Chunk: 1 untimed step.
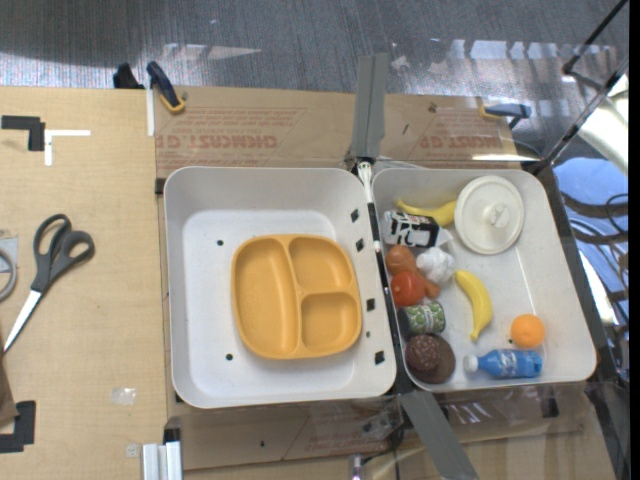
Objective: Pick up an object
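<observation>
Claw grip: cannot tell. The arm enters from the right, so the right bin is the nearer of 2. Banana lies mid-bin, long axis top-to-bottom across the claw's approach, orange on its claw-ward side.

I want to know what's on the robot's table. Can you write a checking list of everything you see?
Surface: wooden bench bearing two white bins, cardboard under them.
Job's things: right bin holds two bananas, white lid, orange, blue bottle, tomato, green can, brown round thing.
Clutter: left bin holds yellow divided tray; scissors lie on the bench.
Grippers: nothing seen.
Cables: dark cables at right.
Surroundings: grey floor.
</observation>
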Available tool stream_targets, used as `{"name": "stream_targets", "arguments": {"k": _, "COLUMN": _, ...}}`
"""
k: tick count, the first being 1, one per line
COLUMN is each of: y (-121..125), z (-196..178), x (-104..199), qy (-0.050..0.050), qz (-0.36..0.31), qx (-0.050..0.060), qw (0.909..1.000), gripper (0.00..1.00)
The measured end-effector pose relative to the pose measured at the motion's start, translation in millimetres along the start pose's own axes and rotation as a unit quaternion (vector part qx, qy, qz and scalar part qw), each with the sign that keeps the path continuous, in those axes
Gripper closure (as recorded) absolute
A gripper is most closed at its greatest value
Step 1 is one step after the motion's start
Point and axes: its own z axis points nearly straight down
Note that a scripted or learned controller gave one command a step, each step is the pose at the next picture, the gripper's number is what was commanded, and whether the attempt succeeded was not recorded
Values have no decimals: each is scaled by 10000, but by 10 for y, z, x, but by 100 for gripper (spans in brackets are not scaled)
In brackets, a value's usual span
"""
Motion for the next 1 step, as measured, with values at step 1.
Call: {"name": "stream_targets", "arguments": {"k": 1, "y": 0, "z": -48, "x": 5, "qy": -1, "qz": -105, "qx": -1, "qw": 9999, "gripper": 100}}
